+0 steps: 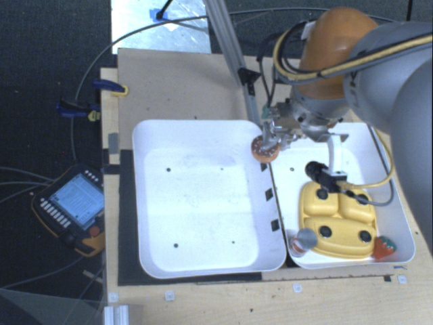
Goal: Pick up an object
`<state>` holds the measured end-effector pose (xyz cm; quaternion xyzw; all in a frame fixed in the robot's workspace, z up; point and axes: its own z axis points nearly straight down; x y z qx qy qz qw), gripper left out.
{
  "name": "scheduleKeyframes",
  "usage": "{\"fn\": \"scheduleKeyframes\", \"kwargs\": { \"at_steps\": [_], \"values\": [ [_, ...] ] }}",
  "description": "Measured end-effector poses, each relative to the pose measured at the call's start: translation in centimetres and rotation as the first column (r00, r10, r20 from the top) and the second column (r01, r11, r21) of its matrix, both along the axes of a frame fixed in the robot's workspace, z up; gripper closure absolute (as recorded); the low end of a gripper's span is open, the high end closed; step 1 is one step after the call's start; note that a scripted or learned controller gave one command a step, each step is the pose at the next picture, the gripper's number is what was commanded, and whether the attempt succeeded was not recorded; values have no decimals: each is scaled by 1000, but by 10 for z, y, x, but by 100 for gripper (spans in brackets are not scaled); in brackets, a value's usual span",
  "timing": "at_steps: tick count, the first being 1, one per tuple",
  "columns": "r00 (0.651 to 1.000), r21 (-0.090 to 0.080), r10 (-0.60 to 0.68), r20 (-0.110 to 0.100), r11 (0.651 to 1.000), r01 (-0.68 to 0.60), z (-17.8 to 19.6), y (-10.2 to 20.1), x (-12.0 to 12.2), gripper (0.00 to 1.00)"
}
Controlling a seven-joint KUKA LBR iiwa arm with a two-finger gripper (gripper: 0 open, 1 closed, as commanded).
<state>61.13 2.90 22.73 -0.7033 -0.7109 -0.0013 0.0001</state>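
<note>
Hanging over the bins' shared rim, gripper clasped a small brown ring; yellow moulded toy lay in right bin; no legible writing.

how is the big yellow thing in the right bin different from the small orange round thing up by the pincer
The yellow object is far larger than the orange round piece. The yellow object is blocky with dark spots on top; the orange piece is a small disc. The yellow object lies low in the right bin; the orange piece sits at the pincer, above the divide between the bins. Both look like toys.
</note>
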Motion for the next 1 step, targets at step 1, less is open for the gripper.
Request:
{"fn": "scheduleKeyframes", "kwargs": {
  "at_steps": [1],
  "values": [
    [1000,1,0,1,1000,0,-6,58,19,100]
  ]
}}
